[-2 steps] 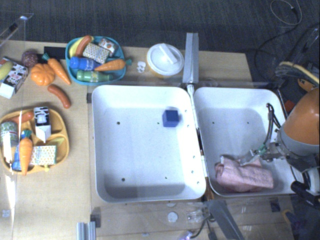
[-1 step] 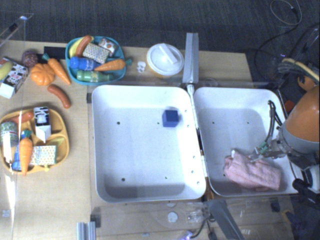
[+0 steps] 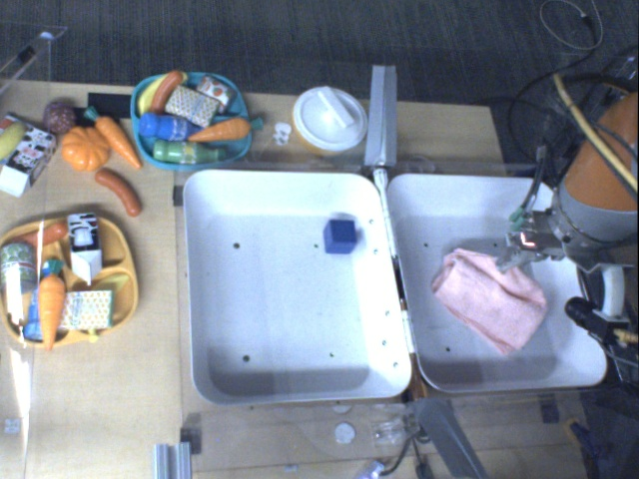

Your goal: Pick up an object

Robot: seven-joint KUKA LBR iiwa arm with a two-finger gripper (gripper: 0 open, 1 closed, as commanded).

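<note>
The tool [image 3: 521, 252] sits low over the right bin [image 3: 439, 367], at the upper right edge of a crumpled pink cloth [image 3: 491, 297]. Whether it is released or clenched cannot be told from this view; nothing is visibly between its parts. The cloth lies on the bin floor directly below and to the left of the tool, its nearest fold touching or just short of the tool tip; which of the two cannot be resolved. The grey arm [image 3: 589, 218] with its orange band rises to the right of the tool and leaves the view at the right side.

Left of the tool, across the divider between the bins, stands the left bin [image 3: 230, 367]. A small blue cube [image 3: 340, 235] rests on its floor near the upper right corner, well apart from the tool and from the cloth.

Farther from the tool, beyond the upper rim of the bins, a round white lid on a yellow container [image 3: 329, 120] sits on the desk [image 3: 150, 297]. Left of that, a blue bowl [image 3: 192, 120] holds toy food items. At the far left of the desk lie a toy pumpkin [image 3: 84, 148], a toy carrot [image 3: 120, 140] and a toy sausage [image 3: 120, 192], all loose. Below them a yellow plate [image 3: 68, 279] carries more toy food and small cartons.
</note>
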